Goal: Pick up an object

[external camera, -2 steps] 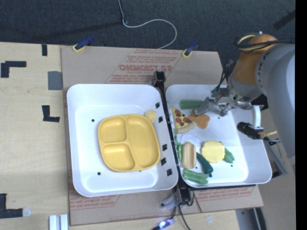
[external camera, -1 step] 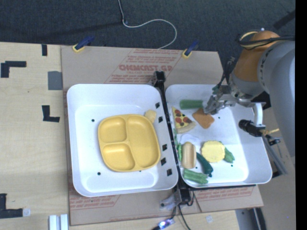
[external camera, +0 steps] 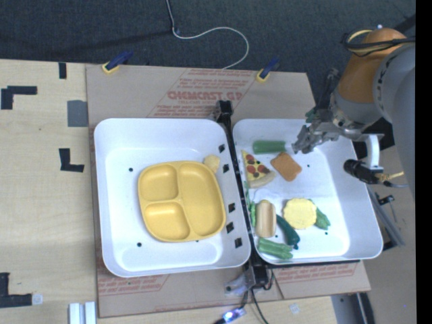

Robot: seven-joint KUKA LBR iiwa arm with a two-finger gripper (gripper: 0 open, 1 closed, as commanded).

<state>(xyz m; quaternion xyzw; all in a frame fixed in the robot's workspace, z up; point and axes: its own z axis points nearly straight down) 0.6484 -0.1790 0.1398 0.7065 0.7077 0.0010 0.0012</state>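
Toys crowded the right bin (external camera: 351,245); the gripper (external camera: 302,142) hung just over the toast (external camera: 286,166) and green stick (external camera: 269,146). I couldn't tell how its jaws stood. Descending there, I reckoned, could nudge the toast against the pizza (external camera: 256,170) and miss.
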